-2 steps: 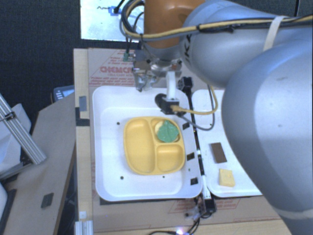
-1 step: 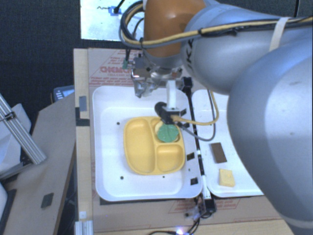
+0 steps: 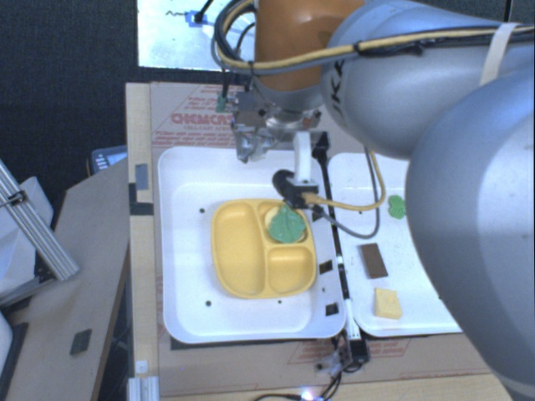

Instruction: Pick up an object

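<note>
A yellow divided plate point(image 3: 261, 249) lies in the left bin point(image 3: 188, 224). A green leaf-shaped piece point(image 3: 287, 225) rests in the plate's far right compartment. My gripper point(image 3: 249, 149) hangs over the far edge of the left bin, beyond the plate and apart from it. Nothing shows between the gripper and the bin floor. In the right bin point(image 3: 418, 307) lie a small green piece point(image 3: 396, 206), a brown block point(image 3: 374, 261) and a pale yellow block point(image 3: 387, 303).
The grey arm point(image 3: 435, 98) reaches in from the right and covers much of the right bin's far side. Cardboard point(image 3: 188, 115) lies behind the bins. A metal rail point(image 3: 33, 232) leans at the left.
</note>
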Robot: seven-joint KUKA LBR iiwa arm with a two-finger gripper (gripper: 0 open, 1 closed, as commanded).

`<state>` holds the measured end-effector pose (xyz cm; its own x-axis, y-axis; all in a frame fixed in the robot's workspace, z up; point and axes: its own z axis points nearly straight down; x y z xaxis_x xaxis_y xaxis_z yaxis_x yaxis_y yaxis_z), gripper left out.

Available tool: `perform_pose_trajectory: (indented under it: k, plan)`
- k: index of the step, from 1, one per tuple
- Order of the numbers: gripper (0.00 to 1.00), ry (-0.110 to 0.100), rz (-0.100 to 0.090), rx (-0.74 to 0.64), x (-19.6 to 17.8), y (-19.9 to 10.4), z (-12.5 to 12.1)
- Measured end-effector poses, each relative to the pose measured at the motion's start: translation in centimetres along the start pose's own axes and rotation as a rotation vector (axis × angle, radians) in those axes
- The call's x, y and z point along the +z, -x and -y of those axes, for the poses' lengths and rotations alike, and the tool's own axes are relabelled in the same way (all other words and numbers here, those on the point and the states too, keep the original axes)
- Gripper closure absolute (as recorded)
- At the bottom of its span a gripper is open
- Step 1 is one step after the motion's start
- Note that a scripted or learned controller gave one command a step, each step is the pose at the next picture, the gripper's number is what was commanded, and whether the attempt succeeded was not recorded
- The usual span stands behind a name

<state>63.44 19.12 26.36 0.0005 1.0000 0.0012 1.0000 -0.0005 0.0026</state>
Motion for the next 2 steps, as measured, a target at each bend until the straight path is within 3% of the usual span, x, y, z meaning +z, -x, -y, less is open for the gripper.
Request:
perform_pose_trajectory:
  k: [1,2]
  plan:
    - [1.00,0.010,-0.004,-0.008,-9.5,-4.6,-3.2]
    - [1.00,0.009,-0.003,-0.006,-18.2,-4.4,-3.2]
